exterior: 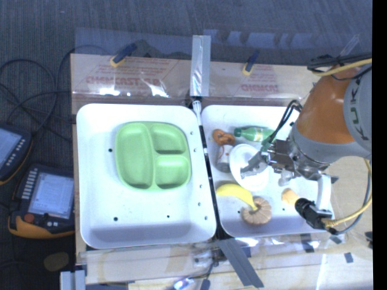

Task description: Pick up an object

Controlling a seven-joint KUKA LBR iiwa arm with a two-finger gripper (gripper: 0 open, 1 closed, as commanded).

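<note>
Gripper fingers spread, nothing held, over the white cup mid right bin. Banana at 7 o'clock. Descend centred, straddle the rim, avoid bottle at 12.

I see my arm reaching in from the right edge of the tabletop, its orange band and grey wrist hanging over the right bin's right half. The gripper points left toward that bin's middle, low above its floor.
</note>
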